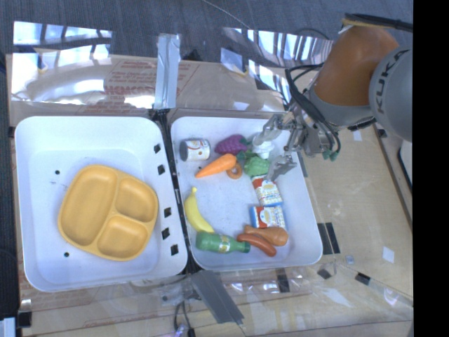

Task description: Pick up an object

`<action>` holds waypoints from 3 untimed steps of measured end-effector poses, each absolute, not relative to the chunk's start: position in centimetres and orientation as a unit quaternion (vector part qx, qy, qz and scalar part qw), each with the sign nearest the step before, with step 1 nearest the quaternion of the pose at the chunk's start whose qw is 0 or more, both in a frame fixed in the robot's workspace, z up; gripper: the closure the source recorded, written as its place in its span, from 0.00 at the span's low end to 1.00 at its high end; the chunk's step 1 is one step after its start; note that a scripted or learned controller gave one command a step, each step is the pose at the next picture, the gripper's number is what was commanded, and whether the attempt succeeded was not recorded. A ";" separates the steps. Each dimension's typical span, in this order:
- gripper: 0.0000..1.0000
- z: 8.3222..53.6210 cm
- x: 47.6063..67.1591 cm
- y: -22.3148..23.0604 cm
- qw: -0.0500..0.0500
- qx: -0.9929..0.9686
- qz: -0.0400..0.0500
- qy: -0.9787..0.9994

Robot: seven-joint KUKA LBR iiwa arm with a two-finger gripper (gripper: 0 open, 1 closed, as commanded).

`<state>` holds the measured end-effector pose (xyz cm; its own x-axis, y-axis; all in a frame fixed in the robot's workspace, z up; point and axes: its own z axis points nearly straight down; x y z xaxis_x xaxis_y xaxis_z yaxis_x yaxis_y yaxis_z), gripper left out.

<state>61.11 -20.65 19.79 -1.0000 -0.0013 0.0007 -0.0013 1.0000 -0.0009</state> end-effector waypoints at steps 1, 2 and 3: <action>0.00 10.4 58.7 -20.8 0.002 0.040 -0.001 -0.999; 0.00 9.2 58.9 -11.5 0.001 -0.033 -0.002 -0.999; 1.00 10.3 59.0 -11.6 0.000 -0.031 0.000 -1.000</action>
